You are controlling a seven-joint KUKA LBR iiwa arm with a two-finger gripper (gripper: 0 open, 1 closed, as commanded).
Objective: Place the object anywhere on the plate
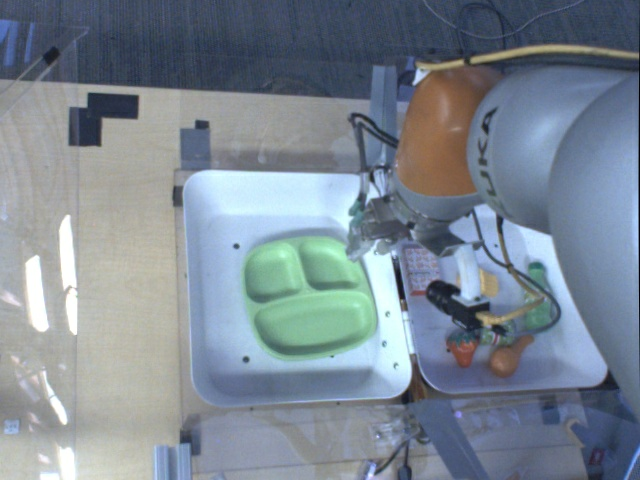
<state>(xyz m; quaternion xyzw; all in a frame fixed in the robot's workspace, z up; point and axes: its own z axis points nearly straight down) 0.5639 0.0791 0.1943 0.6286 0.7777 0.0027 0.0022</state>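
A light green divided plate (305, 298) with three compartments lies in the left white bin (215, 298). Nothing rests on it. My gripper (364, 234) hangs over the plate's upper right corner, near the wall between the two bins. It is small and blurred, and I see no object in it. The loose objects lie in the right bin (560, 373): an orange carrot-like toy (461, 351), a brown-orange piece (506, 357), a green piece (538, 272), a white piece (466, 266) and a red-and-white packet (421, 264).
The grey arm with its orange band (445, 138) covers the upper part of the right bin. Metal brackets (196, 145) stand at the bins' corners. The wooden bench (110, 298) stretches away to the left.
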